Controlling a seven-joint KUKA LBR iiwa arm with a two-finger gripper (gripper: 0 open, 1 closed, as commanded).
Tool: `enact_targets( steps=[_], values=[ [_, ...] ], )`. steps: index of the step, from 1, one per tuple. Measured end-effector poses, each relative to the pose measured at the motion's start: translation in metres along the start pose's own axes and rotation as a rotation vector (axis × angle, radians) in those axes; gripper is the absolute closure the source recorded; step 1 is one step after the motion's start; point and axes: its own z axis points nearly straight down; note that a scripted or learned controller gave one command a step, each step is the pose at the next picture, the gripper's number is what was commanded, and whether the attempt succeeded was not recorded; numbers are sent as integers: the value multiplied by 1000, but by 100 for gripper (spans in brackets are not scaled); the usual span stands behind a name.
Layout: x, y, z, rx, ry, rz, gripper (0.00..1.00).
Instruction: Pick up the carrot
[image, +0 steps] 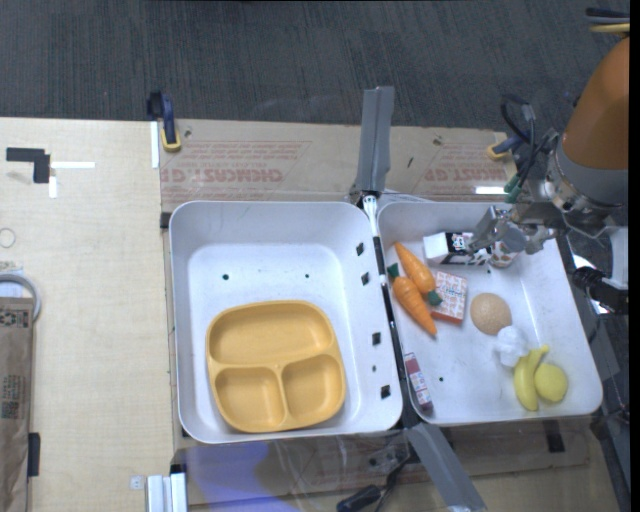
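Note:
Two orange carrots lie in the right bin (575, 300) near its left wall: one carrot (415, 267) with a green top further back, and a second carrot (413, 305) just in front of it, both slanting toward the lower right. My gripper (500, 243) hangs over the back of the right bin, to the right of the carrots and apart from them, close to a small white and black box (447, 245). Nothing shows between its fingers.
The right bin also holds a red and white packet (450, 296), a tan egg-like ball (490, 313), a white lump (510, 346), a yellow banana and lemon (538, 380) and a dark wrapper (418, 383). A yellow divided plate (275, 362) sits in the left bin (260, 240).

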Motion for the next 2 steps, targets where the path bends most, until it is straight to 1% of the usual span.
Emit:
enact_targets(
  steps=[1, 2],
  values=[
    [51, -31, 55, 1, 1, -237, 0],
    [58, -16, 66, -1, 0, -500, 0]
  ],
)
